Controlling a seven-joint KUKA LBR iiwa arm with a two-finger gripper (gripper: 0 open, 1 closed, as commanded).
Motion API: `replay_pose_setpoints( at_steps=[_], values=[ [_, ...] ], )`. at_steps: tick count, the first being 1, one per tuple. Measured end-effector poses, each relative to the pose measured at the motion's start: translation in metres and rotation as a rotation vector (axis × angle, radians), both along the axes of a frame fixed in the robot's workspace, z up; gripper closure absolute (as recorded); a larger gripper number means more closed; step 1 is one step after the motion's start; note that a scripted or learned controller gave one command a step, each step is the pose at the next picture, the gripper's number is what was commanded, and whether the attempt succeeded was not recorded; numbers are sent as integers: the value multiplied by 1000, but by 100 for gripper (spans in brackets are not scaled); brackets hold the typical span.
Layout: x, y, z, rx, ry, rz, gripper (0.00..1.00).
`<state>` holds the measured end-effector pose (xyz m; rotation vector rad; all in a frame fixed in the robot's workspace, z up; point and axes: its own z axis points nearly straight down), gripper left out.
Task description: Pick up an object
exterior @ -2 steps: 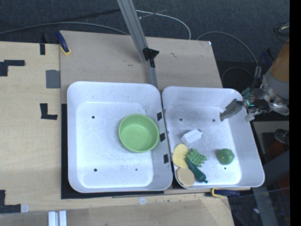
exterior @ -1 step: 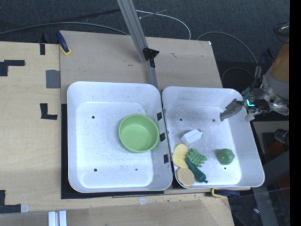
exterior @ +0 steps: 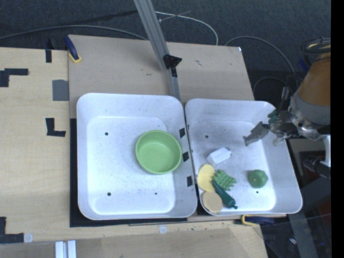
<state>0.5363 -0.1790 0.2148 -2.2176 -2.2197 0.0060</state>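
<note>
The grey arm [exterior: 314,98], orange-banded above the wrist, reaches in from the right; its gripper [exterior: 257,135] hangs near the right bin's far right corner, holding nothing visible.

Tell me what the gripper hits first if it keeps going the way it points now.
Probably the white block: the gripper points down-left across the right bin, toward that block. Depth is unclear, so it could meet the bin floor first.

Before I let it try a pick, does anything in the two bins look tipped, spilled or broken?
Nothing stands out. The green bowl sits upright in the left bin. In the right bin the white block, green ball and toy vegetables lie loose but intact.
</note>
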Motion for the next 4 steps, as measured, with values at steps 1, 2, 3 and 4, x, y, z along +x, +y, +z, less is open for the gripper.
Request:
replay_pose_setpoints(
  at_steps=[1, 2, 3, 4],
  values=[
    [-8, 9, -53, 1, 1, 0, 0],
    [-12, 12, -118, 2, 4, 0, 0],
    [-10, 12, -104, 1, -1, 1, 100],
    [-8, 10, -42, -2, -10, 1, 100]
  ],
)
